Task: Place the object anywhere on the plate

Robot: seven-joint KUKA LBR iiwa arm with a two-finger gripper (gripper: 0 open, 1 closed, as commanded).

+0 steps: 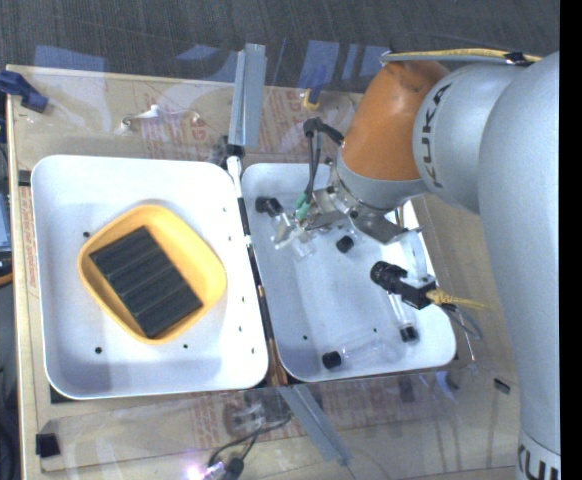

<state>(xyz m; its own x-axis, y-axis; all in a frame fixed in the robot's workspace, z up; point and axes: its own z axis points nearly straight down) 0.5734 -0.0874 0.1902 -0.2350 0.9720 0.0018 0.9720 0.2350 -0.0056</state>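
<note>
Early stage, I judge: my gripper point(301, 221) hangs over the right bin point(311, 308) among small black-capped pieces point(333, 359) (apart or together, I cannot tell), while the yellow plate point(203, 260) in the left bin point(71, 353) bears only a dark ribbed slab point(146, 280).

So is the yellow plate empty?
Not empty: a dark ribbed slab lies flat across the middle of the plate, in the left bin.
</note>
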